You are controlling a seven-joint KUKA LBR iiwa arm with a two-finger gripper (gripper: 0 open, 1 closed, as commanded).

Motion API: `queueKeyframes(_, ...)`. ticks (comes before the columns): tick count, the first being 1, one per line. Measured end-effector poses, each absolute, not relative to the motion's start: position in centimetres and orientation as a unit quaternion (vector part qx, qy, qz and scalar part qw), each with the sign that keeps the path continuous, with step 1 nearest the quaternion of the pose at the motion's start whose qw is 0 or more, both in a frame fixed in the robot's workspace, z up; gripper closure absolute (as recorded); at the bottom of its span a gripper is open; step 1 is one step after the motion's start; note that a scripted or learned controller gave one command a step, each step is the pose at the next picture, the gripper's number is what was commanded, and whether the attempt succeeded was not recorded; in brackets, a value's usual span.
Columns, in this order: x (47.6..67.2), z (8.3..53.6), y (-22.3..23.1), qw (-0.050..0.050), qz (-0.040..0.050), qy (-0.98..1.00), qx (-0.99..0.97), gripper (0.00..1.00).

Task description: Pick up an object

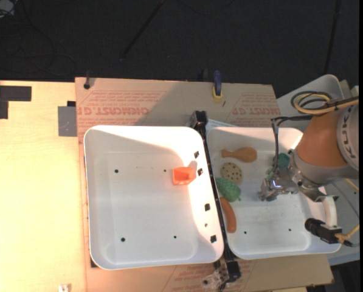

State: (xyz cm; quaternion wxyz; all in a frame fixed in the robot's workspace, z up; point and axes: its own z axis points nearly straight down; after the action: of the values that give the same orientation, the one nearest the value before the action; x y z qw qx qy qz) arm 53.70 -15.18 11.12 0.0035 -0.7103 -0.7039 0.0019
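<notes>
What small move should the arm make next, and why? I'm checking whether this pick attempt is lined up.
Probably shift toward the view's left before descending. The gripper sits over bare floor of the right bin, while the green object, round perforated piece and drumstick-shaped toy lie apart from it, nearer the divider.

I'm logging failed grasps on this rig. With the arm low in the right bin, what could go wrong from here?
1. The hand sits over bare floor, apart from the green piece and brown cookie; it may close on nothing.
2. The sausage-shaped piece lies along the bin wall, so fingers may hit the wall.
3. The tan drumstick looks rounded and may slip.
</notes>
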Motion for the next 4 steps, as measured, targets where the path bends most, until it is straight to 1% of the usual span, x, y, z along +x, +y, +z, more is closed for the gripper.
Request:
queueKeyframes(1, 53.7, 11.1, -15.2, 0.004, 0.0019, -0.703, -0.711, 0.0)
queueKeyframes(2, 57.6, 8.6, -16.8, 0.0, 0.0006, -0.709, -0.706, 0.0)
queueKeyframes(3, 54.8, 35.0, -15.1, -0.007, -0.004, -0.708, -0.707, 0.0)
queueKeyframes(4, 54.7, 35.0, -15.0, 0.001, 0.0013, -0.709, -0.705, 1.0)
